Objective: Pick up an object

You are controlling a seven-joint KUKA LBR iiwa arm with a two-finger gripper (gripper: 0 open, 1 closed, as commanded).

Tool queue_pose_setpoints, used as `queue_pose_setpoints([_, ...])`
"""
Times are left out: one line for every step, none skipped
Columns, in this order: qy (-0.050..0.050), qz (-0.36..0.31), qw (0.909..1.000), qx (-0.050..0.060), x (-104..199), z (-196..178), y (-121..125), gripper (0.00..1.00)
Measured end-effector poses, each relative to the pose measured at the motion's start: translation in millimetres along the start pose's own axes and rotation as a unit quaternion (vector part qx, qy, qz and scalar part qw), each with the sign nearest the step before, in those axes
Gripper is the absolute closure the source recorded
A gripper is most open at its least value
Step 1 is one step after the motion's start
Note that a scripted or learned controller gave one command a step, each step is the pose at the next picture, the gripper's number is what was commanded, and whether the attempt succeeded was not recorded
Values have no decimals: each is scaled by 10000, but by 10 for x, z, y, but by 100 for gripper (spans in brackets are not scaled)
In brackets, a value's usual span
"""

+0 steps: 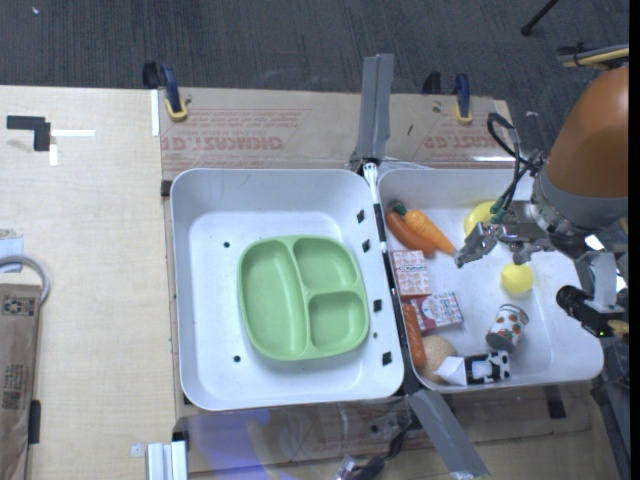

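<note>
Green tray (301, 298) in left bin (200, 298); carrot (420, 229), lemon (517, 279) in right bin (570, 368); end effector (482, 243) state unclear.

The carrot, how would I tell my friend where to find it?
Look at the right bin, the one crowded with toy food. Go to its top left corner, next to the wall shared with the bin holding the green plate. The carrot lies there slanted: long, pointed and orange with a green stem end, above the small boxes.

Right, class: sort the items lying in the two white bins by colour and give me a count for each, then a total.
Green: 1, divided plate
Orange: 2, carrot, carrot
Yellow: 2, ball, item
Red and white: 2, box, box
Tan: 1, roll
Others: 2, can, black-and-white item
Total: 10
</note>
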State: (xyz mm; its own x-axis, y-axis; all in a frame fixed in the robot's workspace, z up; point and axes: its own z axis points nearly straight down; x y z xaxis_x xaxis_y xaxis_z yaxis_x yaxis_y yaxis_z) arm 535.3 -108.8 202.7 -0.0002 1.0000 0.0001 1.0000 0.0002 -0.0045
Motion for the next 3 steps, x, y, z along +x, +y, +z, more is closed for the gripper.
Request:
queue_pose_setpoints([-4,-1552,9879,-15,608,-98,-39,0])
queue_pose_setpoints([-8,-2331,9725,-20,-82,452,576,0])
queue_pose_setpoints([-20,-2935,9560,-43,47,1089,1044,0])
